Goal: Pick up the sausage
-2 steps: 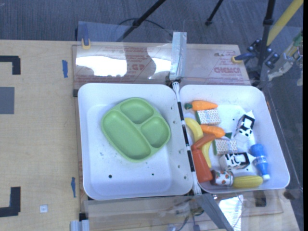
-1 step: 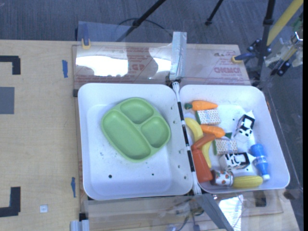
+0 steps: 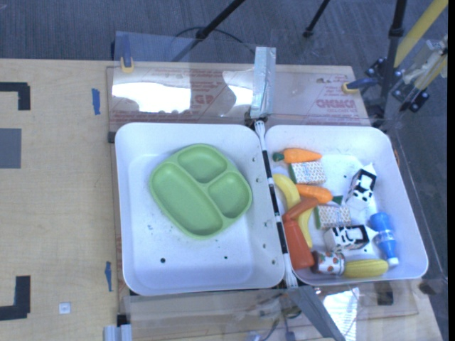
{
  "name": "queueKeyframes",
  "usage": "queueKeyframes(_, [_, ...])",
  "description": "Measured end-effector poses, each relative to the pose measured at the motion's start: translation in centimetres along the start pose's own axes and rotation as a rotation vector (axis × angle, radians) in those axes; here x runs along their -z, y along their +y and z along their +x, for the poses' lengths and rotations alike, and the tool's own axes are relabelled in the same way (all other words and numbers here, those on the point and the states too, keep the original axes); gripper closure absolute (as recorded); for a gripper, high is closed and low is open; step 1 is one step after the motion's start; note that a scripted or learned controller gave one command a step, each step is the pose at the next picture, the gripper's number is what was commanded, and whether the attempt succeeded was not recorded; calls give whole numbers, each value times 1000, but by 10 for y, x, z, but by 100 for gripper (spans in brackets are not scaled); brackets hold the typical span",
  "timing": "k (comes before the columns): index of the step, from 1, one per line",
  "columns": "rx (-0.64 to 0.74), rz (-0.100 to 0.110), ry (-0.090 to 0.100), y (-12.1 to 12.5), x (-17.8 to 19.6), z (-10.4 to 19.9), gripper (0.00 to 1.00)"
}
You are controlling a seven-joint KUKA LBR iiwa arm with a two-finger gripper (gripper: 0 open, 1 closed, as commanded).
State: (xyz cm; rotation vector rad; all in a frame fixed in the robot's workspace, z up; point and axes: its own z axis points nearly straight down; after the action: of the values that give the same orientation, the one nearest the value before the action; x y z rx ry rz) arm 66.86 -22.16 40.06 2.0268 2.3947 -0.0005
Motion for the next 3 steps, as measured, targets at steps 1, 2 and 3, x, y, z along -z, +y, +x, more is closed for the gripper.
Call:
queueKeyframes(1, [290, -2, -1, 0, 33, -1, 0])
queueKeyframes(2, [672, -1, 2, 0, 34, -2, 0])
queueKeyframes(3, [1015, -1, 5, -23, 34, 2, 0])
